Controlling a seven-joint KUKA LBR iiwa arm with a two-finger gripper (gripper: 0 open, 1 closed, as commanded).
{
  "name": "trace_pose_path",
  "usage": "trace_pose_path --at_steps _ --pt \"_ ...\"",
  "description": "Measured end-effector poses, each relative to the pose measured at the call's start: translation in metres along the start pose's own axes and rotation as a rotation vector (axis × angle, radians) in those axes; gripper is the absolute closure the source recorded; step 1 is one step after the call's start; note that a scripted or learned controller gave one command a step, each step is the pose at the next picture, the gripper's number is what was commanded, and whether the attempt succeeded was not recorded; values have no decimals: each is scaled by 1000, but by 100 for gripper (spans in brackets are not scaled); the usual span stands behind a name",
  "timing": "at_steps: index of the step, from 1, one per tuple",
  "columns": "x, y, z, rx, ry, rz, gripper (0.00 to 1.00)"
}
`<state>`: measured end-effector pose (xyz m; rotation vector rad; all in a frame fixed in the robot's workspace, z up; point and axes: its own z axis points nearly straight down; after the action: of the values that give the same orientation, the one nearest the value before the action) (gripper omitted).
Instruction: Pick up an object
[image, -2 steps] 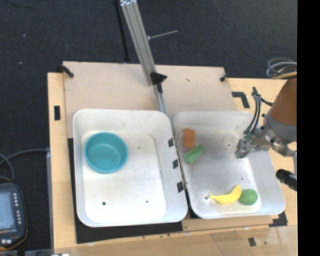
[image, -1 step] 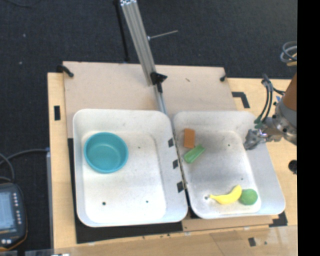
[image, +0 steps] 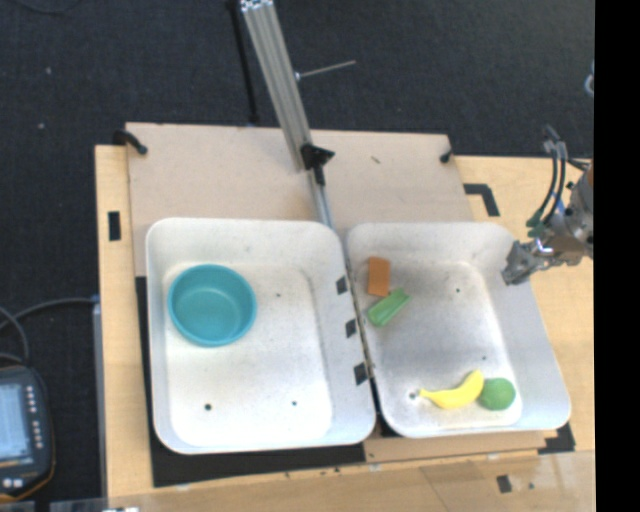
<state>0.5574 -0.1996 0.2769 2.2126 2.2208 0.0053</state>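
Camera view: hand (image: 522, 263) at three o'clock.
It hovers over the right bin's (image: 520, 330) rim, holding nothing; finger spread cannot be told.

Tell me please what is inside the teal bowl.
The teal bowl in the left bin shows only its own teal inside; nothing lies in it. The bin floor beneath it is covered.

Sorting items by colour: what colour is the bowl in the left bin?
Teal blue; the bowl shows plainly in the camera view, alone in the left bin.
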Motion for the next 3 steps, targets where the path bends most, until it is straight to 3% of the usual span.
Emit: trace_pose_path --at_steps 2,3 --pt "110 16 -2 5 3 -4 100" --pt "157 23 16 7 2 -2 100"
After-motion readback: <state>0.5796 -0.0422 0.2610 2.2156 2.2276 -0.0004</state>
